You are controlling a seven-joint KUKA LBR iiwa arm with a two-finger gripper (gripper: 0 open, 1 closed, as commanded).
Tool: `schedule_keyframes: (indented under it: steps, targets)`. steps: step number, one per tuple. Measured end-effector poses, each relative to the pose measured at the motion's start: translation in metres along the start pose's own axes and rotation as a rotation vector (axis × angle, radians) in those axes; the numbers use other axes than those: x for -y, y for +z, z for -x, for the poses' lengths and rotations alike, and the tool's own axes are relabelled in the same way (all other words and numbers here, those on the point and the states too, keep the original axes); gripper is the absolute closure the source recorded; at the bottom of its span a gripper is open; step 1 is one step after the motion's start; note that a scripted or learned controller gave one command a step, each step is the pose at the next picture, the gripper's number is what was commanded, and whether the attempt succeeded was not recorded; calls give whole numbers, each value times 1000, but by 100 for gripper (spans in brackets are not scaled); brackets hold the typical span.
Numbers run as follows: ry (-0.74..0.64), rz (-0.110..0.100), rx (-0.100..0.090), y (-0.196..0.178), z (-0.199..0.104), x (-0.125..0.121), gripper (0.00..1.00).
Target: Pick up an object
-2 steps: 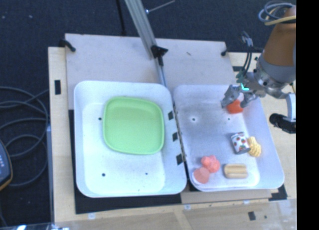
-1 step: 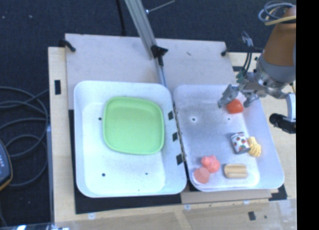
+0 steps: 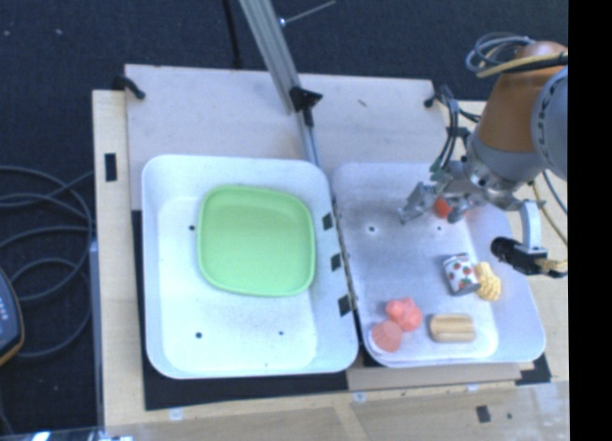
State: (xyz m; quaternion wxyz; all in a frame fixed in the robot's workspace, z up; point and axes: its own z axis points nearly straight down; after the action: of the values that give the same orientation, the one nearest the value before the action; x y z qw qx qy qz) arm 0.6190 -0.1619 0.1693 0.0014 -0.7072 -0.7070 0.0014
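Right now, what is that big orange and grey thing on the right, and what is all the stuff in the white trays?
That is a robot arm, grey with an orange band. The camera hangs above the bench and looks down at a slant. At the arm's end is a gripper, hovering low over the right white bin. A small red-orange thing sits right at its tip; I cannot tell whether it is held. In that bin lie small toys: a white spotted block, a yellow bumpy piece, a tan bun-shaped piece, and two pink lumps. The left white bin holds a square green plate.
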Motion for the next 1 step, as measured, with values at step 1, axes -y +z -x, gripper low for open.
schedule_keyframes:
  steps: [1]
  targets:
    - [1, 1, 1, 46, 9, -1, 0]
